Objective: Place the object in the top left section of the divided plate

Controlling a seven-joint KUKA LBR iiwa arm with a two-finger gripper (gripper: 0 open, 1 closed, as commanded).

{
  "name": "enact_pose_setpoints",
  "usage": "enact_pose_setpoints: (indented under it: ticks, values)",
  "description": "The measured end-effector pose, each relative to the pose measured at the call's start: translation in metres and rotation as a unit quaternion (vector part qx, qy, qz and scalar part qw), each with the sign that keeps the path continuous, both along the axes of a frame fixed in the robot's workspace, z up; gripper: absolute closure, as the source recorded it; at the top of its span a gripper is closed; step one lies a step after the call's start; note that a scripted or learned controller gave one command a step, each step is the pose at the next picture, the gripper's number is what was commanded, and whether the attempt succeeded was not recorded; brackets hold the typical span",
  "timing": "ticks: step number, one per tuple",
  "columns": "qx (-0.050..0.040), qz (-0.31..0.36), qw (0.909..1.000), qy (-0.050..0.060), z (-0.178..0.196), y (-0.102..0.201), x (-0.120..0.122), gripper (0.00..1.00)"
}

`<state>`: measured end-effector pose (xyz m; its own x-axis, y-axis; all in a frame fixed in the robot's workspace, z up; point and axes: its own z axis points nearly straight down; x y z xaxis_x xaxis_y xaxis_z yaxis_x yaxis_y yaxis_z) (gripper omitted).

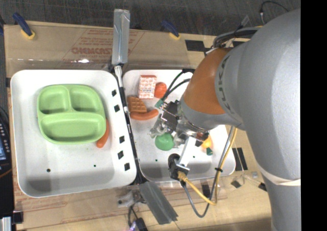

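Claw (166, 132): metal, low in the right bin (225, 166), directly over a green ball (164, 142); whether it grips is unclear, its state cannot be told.
Divided plate (71, 113): smooth green plastic, rounded corners, three sections, in the left bin (61, 176) toward its far edge.
Orange piece (103, 137): slim, touching the plate's near right corner.
Right bin's far edge: patterned box (147, 86), brown waffle-like block (137, 105), orange items (160, 90).
Open room: bare white floor along the left bin's near edge.
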<state>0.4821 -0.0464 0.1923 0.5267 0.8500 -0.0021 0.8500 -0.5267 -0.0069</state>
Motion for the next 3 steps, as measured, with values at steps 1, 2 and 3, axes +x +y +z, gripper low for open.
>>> enact_pose_setpoints:
  ticks: [1,2,3]
  values:
    - [-0.0005,-0.078,0.997,-0.002,-0.001,-0.023,-0.005,1.0]
    - [-0.0003,-0.103,0.9947,-0.001,0.047,-0.083,-0.006,1.0]
    - [-0.0005,-0.019,0.9998,0.0,-0.002,0.069,-0.007,1.0]
